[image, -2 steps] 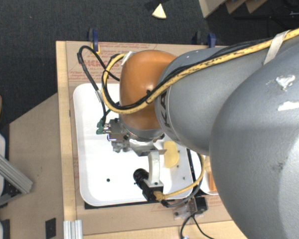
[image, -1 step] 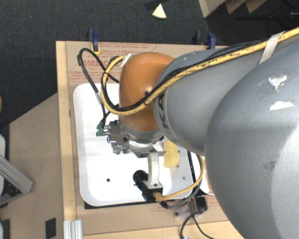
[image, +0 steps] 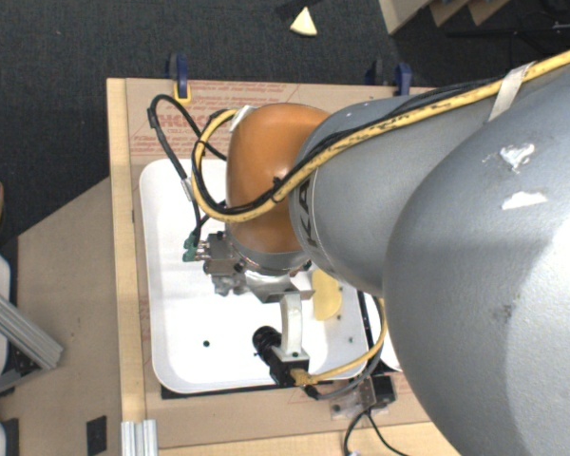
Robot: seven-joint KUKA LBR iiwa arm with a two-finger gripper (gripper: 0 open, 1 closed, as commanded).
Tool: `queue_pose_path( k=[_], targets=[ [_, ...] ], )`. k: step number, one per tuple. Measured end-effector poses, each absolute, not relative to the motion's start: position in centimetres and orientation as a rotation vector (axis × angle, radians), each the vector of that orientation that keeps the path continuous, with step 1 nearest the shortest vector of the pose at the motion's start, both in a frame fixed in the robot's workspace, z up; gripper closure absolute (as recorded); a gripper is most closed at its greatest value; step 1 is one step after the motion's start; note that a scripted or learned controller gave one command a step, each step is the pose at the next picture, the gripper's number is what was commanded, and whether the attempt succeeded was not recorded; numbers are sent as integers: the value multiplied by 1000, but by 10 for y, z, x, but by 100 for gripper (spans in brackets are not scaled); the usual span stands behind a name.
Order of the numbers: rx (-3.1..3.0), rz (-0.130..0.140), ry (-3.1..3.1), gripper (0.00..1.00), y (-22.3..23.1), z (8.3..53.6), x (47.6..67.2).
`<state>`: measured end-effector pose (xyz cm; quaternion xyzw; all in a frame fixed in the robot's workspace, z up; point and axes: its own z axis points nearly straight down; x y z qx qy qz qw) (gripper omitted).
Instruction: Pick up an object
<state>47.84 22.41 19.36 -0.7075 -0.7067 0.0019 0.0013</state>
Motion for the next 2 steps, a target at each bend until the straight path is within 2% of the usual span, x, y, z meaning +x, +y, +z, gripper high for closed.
queue_pose_path(
  k=[1, 2],
  targets=[
    [-2222, -1, -2221, 100, 224, 203, 479],
    [-2221, 6, -2219, 100, 224, 194, 478]
  ],
)
